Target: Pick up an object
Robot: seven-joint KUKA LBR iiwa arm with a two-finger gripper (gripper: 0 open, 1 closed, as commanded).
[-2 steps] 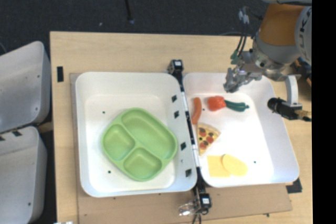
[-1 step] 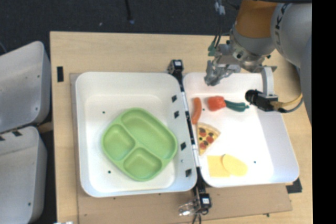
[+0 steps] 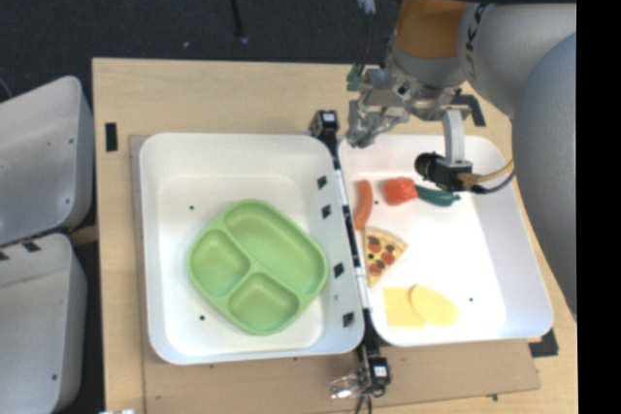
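Green tray (image 3: 257, 265): I see it in the left bin (image 3: 160, 208), three compartments.
Right bin (image 3: 505, 276): red piece (image 3: 398, 191) and sausage (image 3: 362, 204) near its far edge; pizza slice (image 3: 381, 252) and yellow pieces (image 3: 419, 306) toward the near edge.
Hand (image 3: 364, 133): over the right bin's far-left corner; I cannot tell its state.

Glossy green plastic plate (image 3: 257, 265) in smooth white bin (image 3: 160, 325) on matt wooden bench (image 3: 194, 92).

Bench (image 3: 223, 94): light wood, seen from above at a slant.
Left bin (image 3: 160, 208): shallow, white, resting on bench.
Right bin (image 3: 505, 276): shallow, white, touching left bin.
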